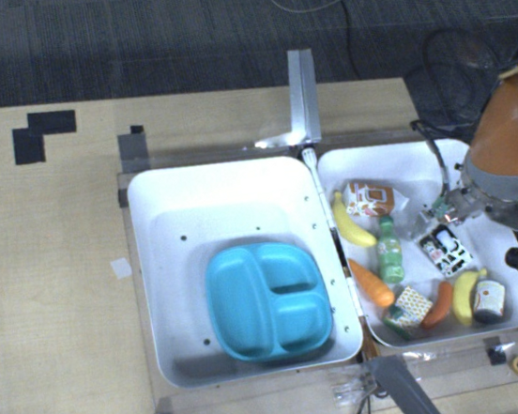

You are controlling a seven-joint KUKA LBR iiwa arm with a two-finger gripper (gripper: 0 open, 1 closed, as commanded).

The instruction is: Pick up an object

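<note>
From my seat I see the arm (515, 134) reaching in from the right over the right bin (394, 157), its orange band sitting high at the frame's right edge. The gripper (441, 212) hangs over the right-hand part of that bin, and I cannot tell how it is set, because the tip is a small dark tangle against the white floor. Just below and touching that tip in the view lies a black-and-white patterned packet (442, 251), tilted; whether it is actually being gripped I cannot say. To the left of the gripper, near the bin's middle, a green bottle (389, 250) lies lengthwise, with a yellow banana (350, 221) beside it along the left wall and an orange-and-white snack bag (370, 200) above it. Lower down an orange carrot (371, 283) slants toward a small checkered box (410, 304). Along the front wall, below the gripper, I see a second carrot (439, 302), a second banana (465, 295) and a small dark-capped jar (488, 300) close together. The left bin (167, 261) holds a blue divided tray (267, 297), well apart from the gripper.
</note>
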